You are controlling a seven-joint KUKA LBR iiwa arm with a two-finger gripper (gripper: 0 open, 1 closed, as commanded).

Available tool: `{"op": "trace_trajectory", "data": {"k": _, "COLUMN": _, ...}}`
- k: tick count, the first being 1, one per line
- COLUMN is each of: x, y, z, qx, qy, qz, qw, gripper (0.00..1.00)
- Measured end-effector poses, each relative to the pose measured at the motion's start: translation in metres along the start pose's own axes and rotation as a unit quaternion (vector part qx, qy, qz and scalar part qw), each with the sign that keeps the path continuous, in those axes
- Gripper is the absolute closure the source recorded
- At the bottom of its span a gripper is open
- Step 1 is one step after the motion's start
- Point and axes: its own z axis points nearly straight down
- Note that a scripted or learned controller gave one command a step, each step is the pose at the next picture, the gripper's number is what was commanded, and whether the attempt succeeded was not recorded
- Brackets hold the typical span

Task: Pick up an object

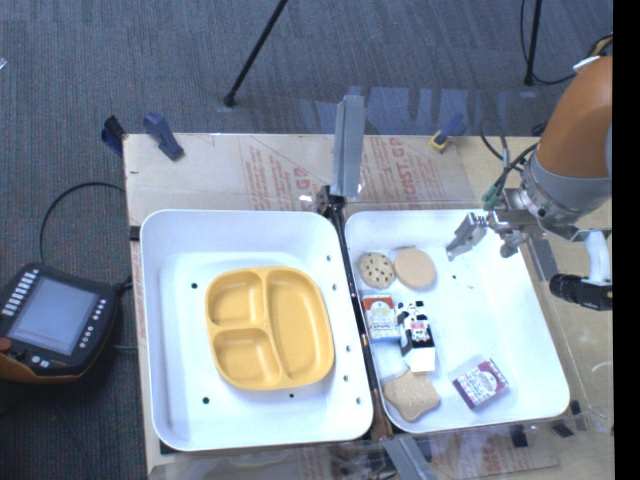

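While the claw [486, 236] hangs open and empty over the right bin's [520, 308] far side, nothing is picked yet.
Nearest targets lie to its left: a plain round cookie [414, 267] and chip cookie [376, 269]; the lone maroon packet [480, 384], near edge, looks easiest to straddle cleanly, away from the walls.

The light is bright and even, and it seems to come from above. Both white bins look very bright, almost washed out. The bin under the tool [487, 236] shines most. The yellow tray [270, 328], far to the tool's left, has a soft, thin shadow along its edge. Small things below the tool cast only faint shadows. The picture is a bit soft and grainy. Tiny print on the little boxes cannot be read.
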Motion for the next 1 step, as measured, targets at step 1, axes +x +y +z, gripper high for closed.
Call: {"op": "trace_trajectory", "data": {"k": 1, "x": 0.0453, "y": 0.0017, "z": 0.1339, "qx": -0.003, "qy": -0.002, "qz": 0.029, "qw": 0.9996, "gripper": 0.0}}
